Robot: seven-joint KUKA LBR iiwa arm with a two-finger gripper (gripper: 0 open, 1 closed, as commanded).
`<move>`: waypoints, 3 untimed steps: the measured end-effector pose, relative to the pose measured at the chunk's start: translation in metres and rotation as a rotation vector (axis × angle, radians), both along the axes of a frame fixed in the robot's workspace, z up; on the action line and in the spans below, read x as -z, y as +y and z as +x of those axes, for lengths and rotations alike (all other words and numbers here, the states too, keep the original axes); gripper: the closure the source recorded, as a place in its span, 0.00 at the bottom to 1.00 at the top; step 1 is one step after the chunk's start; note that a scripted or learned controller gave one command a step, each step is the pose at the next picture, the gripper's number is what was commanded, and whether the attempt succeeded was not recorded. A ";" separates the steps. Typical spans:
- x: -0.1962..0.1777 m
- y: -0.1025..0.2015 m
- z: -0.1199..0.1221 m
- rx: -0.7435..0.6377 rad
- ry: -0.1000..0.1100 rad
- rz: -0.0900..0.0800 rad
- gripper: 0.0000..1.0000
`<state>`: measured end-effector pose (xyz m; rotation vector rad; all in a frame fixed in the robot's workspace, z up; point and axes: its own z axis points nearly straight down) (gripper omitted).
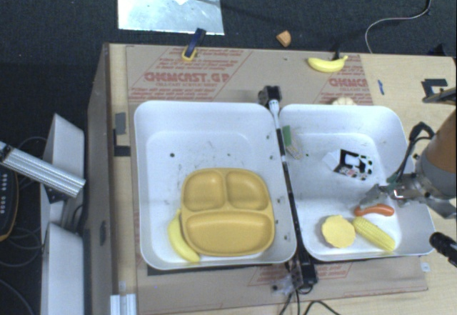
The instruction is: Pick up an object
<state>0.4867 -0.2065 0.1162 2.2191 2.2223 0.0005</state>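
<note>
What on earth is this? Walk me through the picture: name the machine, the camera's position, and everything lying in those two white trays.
One camera looks down at a slant on a bench with two shallow white bins. The robot arm reaches in from the right; its gripper sits low in the right bin, right at an orange carrot-like toy. Whether it grips it, I cannot tell. Nearby lie a yellow corn cob, a round yellow piece and a black-and-white item. The left bin holds a yellow divided plate with a banana beside it. Another banana lies on the bench behind.

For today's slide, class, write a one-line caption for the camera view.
End effector poised over an orange carrot in the right bin, beside corn; yellow tray fills the left bin.
</note>
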 end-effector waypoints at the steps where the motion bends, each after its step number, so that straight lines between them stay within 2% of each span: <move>1: -0.042 0.000 0.001 -0.002 -0.003 -0.001 0.00; 2: -0.012 0.001 0.071 -0.003 0.000 0.001 0.00; 3: 0.032 0.000 0.045 0.000 0.000 0.000 0.00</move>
